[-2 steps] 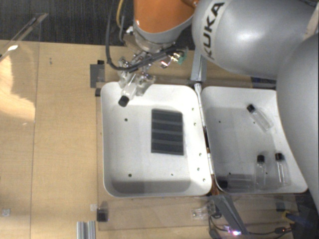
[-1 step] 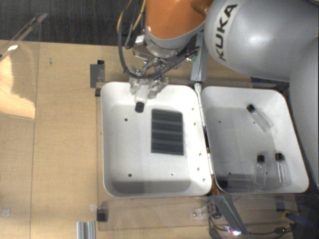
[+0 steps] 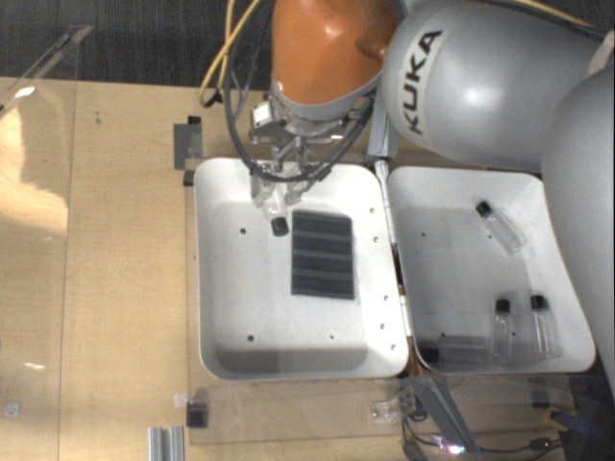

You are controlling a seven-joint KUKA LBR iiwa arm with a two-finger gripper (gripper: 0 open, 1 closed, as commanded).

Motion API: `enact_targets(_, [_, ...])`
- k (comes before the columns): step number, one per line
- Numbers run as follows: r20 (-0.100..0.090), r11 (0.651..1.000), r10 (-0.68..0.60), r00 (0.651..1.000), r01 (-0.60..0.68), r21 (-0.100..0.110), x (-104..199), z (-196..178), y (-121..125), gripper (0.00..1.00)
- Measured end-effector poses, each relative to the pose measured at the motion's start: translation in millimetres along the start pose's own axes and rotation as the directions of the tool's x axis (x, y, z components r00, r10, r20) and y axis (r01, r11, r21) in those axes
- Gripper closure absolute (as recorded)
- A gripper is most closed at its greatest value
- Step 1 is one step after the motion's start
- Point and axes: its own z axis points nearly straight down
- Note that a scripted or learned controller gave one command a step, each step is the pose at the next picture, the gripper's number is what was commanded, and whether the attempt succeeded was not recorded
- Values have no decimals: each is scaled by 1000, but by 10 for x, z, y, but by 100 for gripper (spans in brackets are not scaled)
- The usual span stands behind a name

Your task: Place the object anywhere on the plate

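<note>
A dark ribbed rectangular plate (image 3: pixel 323 254) lies flat in the middle of the left bin (image 3: pixel 221 286). A small clear vial with a black cap (image 3: pixel 279 225) is just off the plate's upper left corner, cap pointing down toward the bin floor. My gripper (image 3: pixel 273 198) hangs directly above the vial, under the orange wrist band, at the far side of the left bin. The vial's clear body merges with the gripper's tip, and I cannot tell whether it is held or resting on the bin floor.
The right bin (image 3: pixel 577 344) holds three clear vials with black caps: one near its far side (image 3: pixel 499 224) and two standing close together near its front (image 3: pixel 503 321) (image 3: pixel 540 319). The grey arm spans the top right. Yellow cables loop above the left bin.
</note>
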Motion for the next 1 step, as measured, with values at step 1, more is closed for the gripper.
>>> enact_targets(1, [0,863,506,863,-506,1,-405,299,-11,100])
